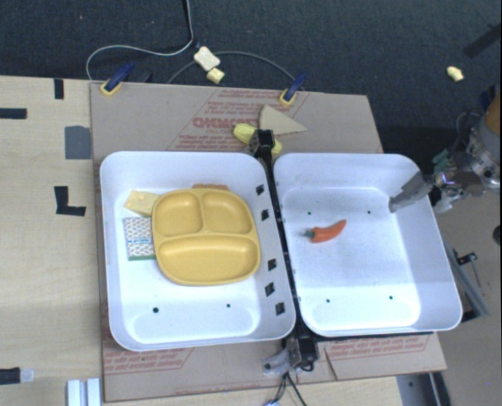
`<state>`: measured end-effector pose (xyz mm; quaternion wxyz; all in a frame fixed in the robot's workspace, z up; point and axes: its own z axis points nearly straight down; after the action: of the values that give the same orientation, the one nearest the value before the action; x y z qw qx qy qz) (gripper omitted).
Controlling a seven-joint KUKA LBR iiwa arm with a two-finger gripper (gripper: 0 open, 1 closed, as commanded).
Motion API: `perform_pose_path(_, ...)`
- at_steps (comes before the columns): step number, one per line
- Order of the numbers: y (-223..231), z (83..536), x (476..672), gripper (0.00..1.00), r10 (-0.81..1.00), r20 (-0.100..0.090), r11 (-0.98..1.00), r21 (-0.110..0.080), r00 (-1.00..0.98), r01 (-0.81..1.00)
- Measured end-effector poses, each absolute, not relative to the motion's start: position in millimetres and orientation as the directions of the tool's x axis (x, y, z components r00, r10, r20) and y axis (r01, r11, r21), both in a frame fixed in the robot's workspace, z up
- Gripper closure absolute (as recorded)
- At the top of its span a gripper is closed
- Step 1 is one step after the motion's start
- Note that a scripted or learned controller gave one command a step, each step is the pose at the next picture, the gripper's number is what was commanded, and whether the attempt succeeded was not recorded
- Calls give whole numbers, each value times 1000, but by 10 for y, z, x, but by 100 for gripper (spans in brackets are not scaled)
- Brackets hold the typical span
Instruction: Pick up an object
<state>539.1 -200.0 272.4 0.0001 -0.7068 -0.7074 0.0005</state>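
Note:
A small orange-red object [327, 232], shaped like a carrot, lies in the right bin [361, 311], a little above the bin's middle. My gripper [410, 194] hangs over the upper right rim of that bin, well to the right of the orange-red object and apart from it. In the left bin [192, 324] a yellow divided plate [207, 235] takes up the middle. A small patterned box [138, 237] and a pale yellow wedge [139, 201] lie against the plate's left side.
The bins stand on a cardboard sheet [234, 117] held by blue clamps. A yellow and black clamp [264, 142] sits at the top of the seam between the bins. A cable [183, 24] runs across the dark floor behind.

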Motion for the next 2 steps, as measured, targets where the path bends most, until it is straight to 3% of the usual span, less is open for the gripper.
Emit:
perform_pose_path(1,-1589,1296,5834,0,1000,4,5,-11,-5,1000)
perform_pose_path(2,-1088,832,6041,0,1000,-4,5,1,-5,1000)
